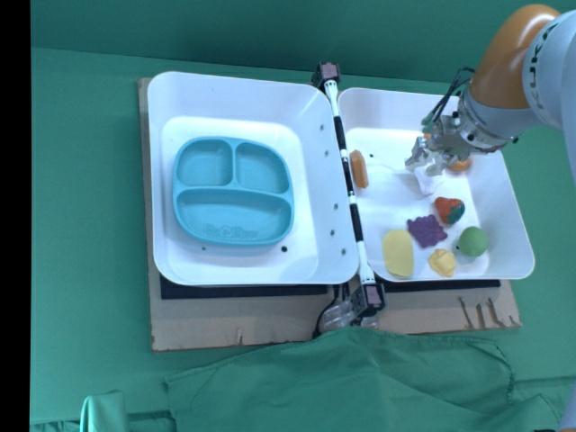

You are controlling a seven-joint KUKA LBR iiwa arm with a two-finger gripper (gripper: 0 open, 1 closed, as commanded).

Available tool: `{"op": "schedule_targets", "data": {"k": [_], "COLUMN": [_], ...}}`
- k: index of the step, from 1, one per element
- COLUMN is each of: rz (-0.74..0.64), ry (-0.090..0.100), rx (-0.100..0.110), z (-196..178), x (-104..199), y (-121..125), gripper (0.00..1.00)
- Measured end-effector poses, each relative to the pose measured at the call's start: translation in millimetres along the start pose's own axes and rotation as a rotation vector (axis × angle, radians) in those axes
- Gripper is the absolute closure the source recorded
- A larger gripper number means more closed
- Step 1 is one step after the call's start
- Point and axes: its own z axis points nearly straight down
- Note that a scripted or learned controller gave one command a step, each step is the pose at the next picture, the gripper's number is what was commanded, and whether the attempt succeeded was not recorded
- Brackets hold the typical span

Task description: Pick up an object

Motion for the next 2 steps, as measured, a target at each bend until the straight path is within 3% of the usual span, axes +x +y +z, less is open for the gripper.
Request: {"op": "schedule_targets", "data": {"k": [1, 2], "rz": [-0.005, -0.005], "ry": [0.011, 0.011], "rx": [0.021, 0.02], "z": [-56.1, -104.9], "x": [2.1, 4.3], "y": [12.8, 11.2], "gripper": [1.0, 1.0]}}
